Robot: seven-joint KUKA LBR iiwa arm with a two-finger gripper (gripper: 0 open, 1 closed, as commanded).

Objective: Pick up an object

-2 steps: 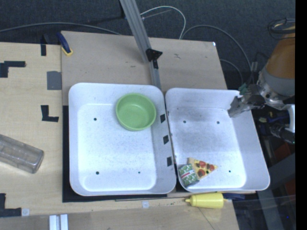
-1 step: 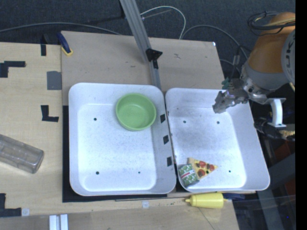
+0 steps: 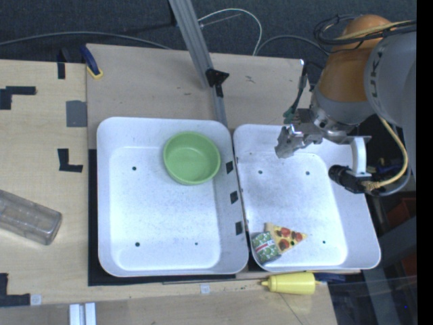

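Presently, arm: the grey arm [image 3: 379,66] with its orange band is reaching in from the right and hanging over the far part of the right bin.
Gripper: the gripper [image 3: 289,143] is hovering above the far left corner of the right bin [image 3: 352,249], well apart from the objects lying in it.
Fingers: nothing is showing between them; whether they are released or clenched cannot be told from this slant.
Pizza-slice toy: the pizza-slice toy [image 3: 287,236] is lying flat at the near left corner of the right bin, its point aiming right.
Green packet: a small green packet [image 3: 264,246] is lying just beside the pizza-slice toy on its left, touching or overlapping it, against the bin's left wall.
Green bowl: the green bowl [image 3: 192,157] is sitting upright in the far part of the left bin [image 3: 122,249], towards its right side.
Yellow bottle: a yellow bottle [image 3: 293,284] is lying on its side on the worktop [image 3: 135,80], just near of the right bin's near rim.
Clear container: a clear plastic container [image 3: 27,217] is lying on the worktop well left of the left bin.
Metal pole: a grey metal pole [image 3: 193,29] is slanting down from the far edge to the gap between the two bins.
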